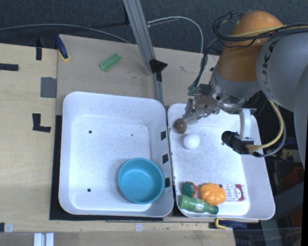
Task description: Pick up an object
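Two white bins sit on a pale wooden bench [17,153] over dark carpet [57,7]; the left bin [79,107] holds a blue bowl [140,180]. The gripper [192,116] hangs over the right bin [253,193] above a brown ball [180,126]; whether its jaws are apart I cannot tell.

Gripper [188,117] above brown ball [180,126] — right bin [255,167]
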Tool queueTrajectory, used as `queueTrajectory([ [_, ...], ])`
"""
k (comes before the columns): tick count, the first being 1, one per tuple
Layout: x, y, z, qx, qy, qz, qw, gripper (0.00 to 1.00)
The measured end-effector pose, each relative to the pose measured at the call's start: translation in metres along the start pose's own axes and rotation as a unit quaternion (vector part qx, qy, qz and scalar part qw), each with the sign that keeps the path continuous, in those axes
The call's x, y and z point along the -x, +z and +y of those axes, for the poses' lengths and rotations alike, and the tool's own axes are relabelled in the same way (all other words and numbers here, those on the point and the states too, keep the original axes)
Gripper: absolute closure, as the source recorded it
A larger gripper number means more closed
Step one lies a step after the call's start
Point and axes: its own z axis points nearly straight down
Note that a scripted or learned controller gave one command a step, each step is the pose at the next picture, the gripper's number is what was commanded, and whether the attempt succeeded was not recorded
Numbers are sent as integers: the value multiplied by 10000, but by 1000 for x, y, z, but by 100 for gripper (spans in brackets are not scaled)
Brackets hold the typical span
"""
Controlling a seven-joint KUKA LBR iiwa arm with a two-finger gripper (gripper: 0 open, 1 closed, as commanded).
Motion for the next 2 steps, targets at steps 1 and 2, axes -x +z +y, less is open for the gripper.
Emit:
queueTrajectory([
  [1,-50,17,-22,-6,1,-2,10000,100],
  [2,-109,30,-37,-3,-7,1,10000,100],
])
